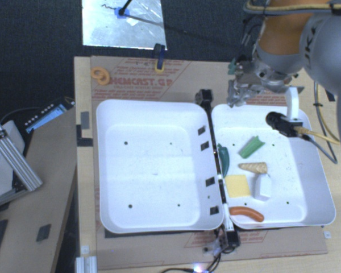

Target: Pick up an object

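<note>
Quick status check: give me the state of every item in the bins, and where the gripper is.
Gripper: above right bin's far edge, holding nothing visible.
Green block: lying loose, tilted.
Green pepper: against the divider.
Cone: on its side.
Yellow square: flat.
White block: lying flat.
Sausage: at near edge.

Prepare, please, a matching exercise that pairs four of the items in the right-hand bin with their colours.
Things:
1. sausage
2. square block
3. cone
4. slanted bar

Colours:
A. yellow
B. light green
C. orange-red
D. tan

Pairs: 1-C, 2-A, 3-D, 4-B
</note>
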Controlling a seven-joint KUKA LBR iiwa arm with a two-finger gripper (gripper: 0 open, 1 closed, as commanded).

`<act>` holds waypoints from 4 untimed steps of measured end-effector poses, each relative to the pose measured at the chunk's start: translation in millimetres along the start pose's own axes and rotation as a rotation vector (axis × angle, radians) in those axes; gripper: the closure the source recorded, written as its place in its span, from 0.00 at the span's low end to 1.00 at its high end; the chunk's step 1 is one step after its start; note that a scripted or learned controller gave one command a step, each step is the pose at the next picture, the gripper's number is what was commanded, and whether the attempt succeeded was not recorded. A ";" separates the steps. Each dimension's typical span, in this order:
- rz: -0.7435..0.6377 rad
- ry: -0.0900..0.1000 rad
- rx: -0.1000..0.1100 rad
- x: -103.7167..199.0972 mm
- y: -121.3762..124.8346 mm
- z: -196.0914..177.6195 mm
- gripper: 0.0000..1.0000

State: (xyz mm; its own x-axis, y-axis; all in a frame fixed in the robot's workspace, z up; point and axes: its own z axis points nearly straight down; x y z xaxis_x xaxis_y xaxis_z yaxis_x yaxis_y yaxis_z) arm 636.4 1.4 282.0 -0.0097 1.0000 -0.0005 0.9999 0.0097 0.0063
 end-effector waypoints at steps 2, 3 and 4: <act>0.003 0.001 -0.014 14.8 17.7 -263.7 1.00; 0.016 -0.003 0.003 -82.5 32.8 -252.7 1.00; 0.018 -0.004 0.004 -189.0 30.5 -239.5 1.00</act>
State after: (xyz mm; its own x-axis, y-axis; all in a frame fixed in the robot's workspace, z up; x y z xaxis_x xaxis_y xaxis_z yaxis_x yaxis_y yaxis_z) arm 667.2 -187.2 521.8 0.0080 1.0000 -0.0042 1.0000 -0.0080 0.0023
